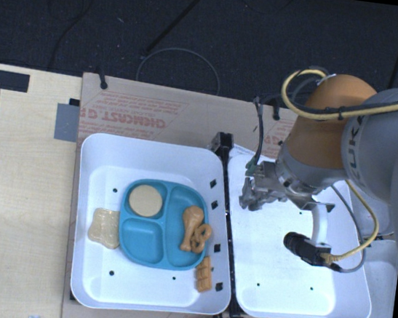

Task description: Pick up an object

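Note:
A blue compartment tray (144,242) lies in the left bin (104,156). A round tan cookie (145,200) rests in its upper left compartment. A tan bone-shaped piece and a pretzel (195,228) sit in its right compartment. A pale toast-like piece (105,227) lies left of the tray on the bin floor. A small orange-brown piece (203,273) lies at the tray's lower right. My gripper (255,193) hangs over the upper left of the right bin (290,292), apart from all these objects, seen from above under the wrist.
A black divider (222,216) runs between the two bins. A black cylindrical part with a yellow cable (308,249) hangs from the arm over the right bin. Cardboard (154,115) lies under the bins; a wooden benchtop (10,194) spreads left.

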`<state>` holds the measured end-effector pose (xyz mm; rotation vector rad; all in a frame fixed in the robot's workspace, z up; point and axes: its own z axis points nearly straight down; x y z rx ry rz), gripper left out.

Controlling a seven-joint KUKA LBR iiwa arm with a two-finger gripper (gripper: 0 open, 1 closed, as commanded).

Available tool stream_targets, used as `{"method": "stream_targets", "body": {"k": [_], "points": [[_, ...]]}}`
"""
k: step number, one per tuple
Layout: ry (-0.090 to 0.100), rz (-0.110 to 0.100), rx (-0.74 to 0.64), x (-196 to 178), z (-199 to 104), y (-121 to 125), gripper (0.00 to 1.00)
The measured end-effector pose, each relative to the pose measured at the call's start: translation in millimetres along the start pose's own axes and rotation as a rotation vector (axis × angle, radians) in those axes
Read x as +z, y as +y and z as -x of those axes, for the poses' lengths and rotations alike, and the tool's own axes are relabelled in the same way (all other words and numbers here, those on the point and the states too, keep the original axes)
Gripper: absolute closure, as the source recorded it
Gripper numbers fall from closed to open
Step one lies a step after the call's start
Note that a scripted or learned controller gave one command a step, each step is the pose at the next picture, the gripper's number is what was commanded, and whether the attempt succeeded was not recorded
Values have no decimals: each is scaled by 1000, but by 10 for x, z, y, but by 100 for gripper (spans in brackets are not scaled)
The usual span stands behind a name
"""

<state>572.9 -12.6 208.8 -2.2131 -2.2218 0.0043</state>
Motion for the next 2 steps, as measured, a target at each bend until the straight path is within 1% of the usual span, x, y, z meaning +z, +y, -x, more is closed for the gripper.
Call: {"method": "stream_targets", "body": {"k": [1, 2], "points": [[0, 0, 0, 18, -593, -94, 100], [-1, 3, 0, -65, -1005, -155, 100]]}}
